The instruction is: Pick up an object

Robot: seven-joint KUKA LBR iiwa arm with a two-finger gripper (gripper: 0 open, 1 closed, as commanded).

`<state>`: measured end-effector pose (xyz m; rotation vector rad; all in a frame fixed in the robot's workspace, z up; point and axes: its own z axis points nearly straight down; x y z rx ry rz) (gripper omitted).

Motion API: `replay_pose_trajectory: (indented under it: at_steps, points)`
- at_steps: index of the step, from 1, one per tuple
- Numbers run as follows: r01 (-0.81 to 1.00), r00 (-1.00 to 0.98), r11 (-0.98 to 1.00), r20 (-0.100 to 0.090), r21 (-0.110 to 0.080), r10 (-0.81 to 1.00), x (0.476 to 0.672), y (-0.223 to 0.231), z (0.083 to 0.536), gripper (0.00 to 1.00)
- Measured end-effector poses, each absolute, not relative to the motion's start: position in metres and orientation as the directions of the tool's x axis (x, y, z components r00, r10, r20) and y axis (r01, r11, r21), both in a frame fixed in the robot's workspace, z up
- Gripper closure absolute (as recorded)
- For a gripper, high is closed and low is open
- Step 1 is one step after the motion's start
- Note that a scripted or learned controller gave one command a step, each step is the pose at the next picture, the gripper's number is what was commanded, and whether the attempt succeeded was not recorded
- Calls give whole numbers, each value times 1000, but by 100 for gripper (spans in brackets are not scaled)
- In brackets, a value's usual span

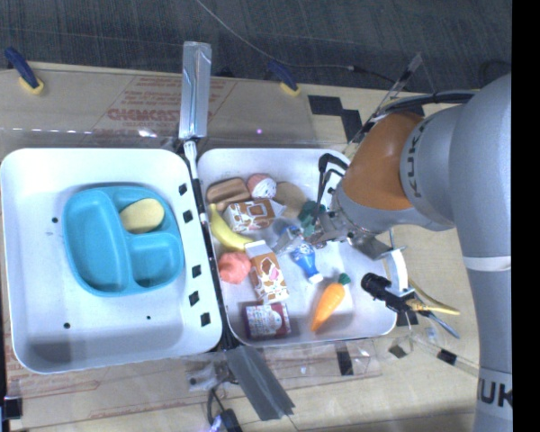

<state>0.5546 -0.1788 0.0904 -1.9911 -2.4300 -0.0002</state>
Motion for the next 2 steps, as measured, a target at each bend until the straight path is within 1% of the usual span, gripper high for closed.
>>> replay_pose_trajectory:
  at_steps: [1,2]
  points:
    - [979,-201,201,1,-4,979,555,-180,97,100]
    - [957,289,-289,0,-4,957,566,-130,210,100]
